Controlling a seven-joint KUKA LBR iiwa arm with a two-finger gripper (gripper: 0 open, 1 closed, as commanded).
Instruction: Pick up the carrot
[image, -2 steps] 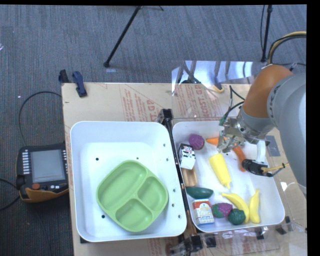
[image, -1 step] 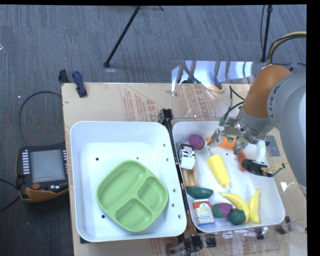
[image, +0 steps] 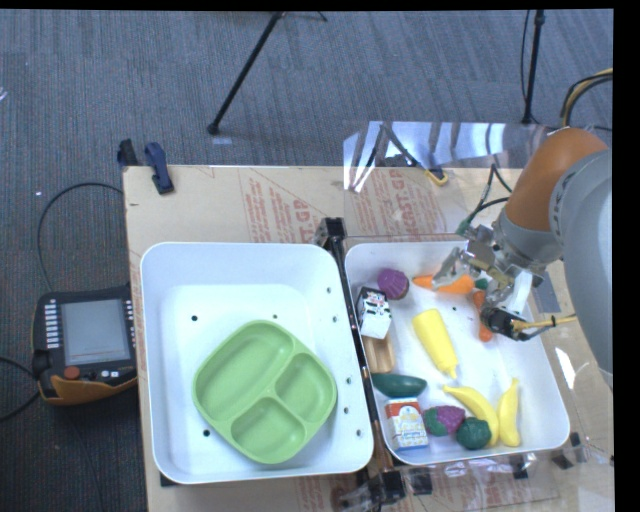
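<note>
I see my grey arm with its orange band (image: 556, 165) reaching in from the right over the right white bin (image: 556, 400). Its two-finger gripper (image: 478, 272) sits low at the far side of that bin, right on the small orange carrot (image: 447, 284). The carrot lies pointing left, just beside the purple round toy (image: 392, 283). I cannot tell how wide the gripper is or whether it has the carrot.

In the same bin I see a yellow bottle shape (image: 437, 341), a dark green pepper (image: 400, 384), two yellow bananas (image: 492, 411) and a small red and white carton (image: 406, 422). The left white bin (image: 170, 300) holds a light green tray with three parts (image: 264, 390). Both bins sit on a brown board (image: 260, 200). A black hand controller (image: 85, 343) lies on the grey carpet (image: 100, 80) to the left.
</note>
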